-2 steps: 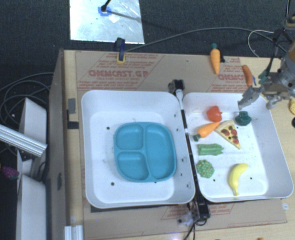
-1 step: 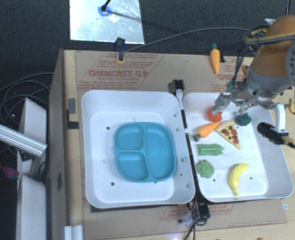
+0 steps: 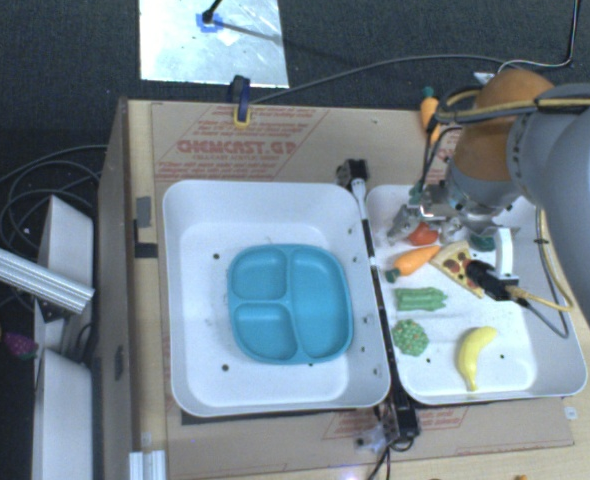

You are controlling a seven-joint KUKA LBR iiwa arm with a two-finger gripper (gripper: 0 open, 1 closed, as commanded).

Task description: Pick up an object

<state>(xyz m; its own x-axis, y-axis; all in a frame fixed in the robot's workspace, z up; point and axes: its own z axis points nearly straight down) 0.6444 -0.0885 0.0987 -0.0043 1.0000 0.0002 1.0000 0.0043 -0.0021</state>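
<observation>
The right bin (image 3: 535, 373) holds several toy foods. These are an orange carrot (image 3: 415, 260), a red piece (image 3: 424, 235), a pizza slice (image 3: 457, 267), a green pod (image 3: 420, 298), a broccoli floret (image 3: 410, 336) and a yellow banana (image 3: 475, 353). My gripper (image 3: 422, 218) hangs low over the bin's far left corner, right above the red piece and just behind the carrot. The wrist and grey arm (image 3: 560, 158) hide the bin's far right part. I see nothing lifted off the bin floor.
The left bin (image 3: 200, 238) carries a blue divided plate (image 3: 290, 303). A raised divider (image 3: 370, 258) runs between the two bins, close to the gripper's left. Cables (image 3: 545, 303) trail over the right bin's right side. A black clamp (image 3: 353, 173) sits at the divider's far end.
</observation>
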